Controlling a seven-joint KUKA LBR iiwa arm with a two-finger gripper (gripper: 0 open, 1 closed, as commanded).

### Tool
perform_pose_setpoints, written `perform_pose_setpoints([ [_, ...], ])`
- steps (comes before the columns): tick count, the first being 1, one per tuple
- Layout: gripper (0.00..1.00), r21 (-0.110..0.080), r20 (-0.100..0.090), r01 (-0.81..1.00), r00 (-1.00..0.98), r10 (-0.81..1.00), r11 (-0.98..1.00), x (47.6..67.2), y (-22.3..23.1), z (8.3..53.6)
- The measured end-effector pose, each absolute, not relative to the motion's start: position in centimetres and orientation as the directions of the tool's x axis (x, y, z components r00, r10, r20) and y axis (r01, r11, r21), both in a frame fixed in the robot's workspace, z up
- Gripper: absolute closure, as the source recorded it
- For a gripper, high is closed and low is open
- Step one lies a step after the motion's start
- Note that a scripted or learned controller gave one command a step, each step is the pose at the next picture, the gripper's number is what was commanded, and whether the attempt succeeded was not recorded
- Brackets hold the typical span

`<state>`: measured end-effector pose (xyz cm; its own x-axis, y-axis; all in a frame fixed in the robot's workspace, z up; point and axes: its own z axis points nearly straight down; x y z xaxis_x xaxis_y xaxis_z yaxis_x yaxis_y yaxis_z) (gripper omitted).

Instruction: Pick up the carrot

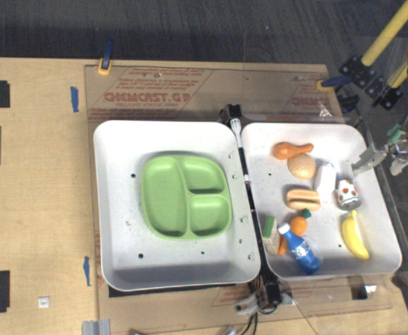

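Carrot [281, 243], in the camera view, lies in the right bin [344, 132], near its front left corner and close to the wall shared with the left bin [113, 145]. Its green top points toward the back and its orange body toward the front. A blue bottle [302, 250] lies against its right side and covers part of it, and a small round orange fruit [299, 225] sits just behind the bottle's white cap.

Farther back in the same bin are a hot dog [303, 199], a tan rounded piece [302, 165] and an orange drumstick-shaped piece [291, 150], stacked in a loose column. A white oblong item [325, 175] stands beside the tan piece. A white can with red marks [346, 193] is to the right, and a banana [355, 236] lies along the right wall near the front.

The left bin holds a green divided plate [186, 195] at its middle.

The gripper [398, 152] appears at the right edge, outside the right bin's rim and well apart from the carrot. It is partly cut off and blurred, so I cannot tell whether it is open or closed; nothing from the bin is seen in it.
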<state>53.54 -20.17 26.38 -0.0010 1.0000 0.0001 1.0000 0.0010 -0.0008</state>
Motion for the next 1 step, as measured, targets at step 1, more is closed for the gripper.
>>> perform_pose_setpoints([
  [1,0.0,-0.008,0.005,0.998,0.063,0.998,-0.063,49.66,-10.48,17.38],
])
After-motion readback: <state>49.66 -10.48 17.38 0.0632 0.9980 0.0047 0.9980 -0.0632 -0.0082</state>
